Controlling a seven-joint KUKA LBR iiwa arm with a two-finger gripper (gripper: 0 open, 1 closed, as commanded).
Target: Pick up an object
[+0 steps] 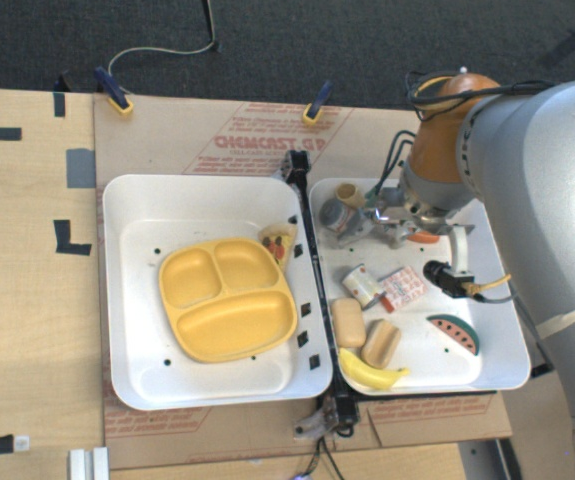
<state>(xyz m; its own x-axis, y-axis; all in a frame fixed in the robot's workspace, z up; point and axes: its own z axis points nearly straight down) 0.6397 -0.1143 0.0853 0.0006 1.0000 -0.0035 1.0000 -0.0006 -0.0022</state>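
tabletop [27, 298]: pale wood, black tape marks at left | flat brown cardboard sheet with red print [237, 143]: lies on tabletop, held at its far edge by two blue-and-yellow clamps [114, 90] | left shallow white plastic bin [127, 298] and right shallow white plastic bin [502, 353]: side by side on the cardboard, touching along a black divider

Both bins [117, 268] are plain white. The divided plate [229, 298] is mustard yellow, the banana [370, 373] brighter yellow, and the watermelon slice [454, 333] is red with a green rind. The arm [527, 168] is grey with an orange band [445, 128], and the worktop [27, 298] is pale wood.
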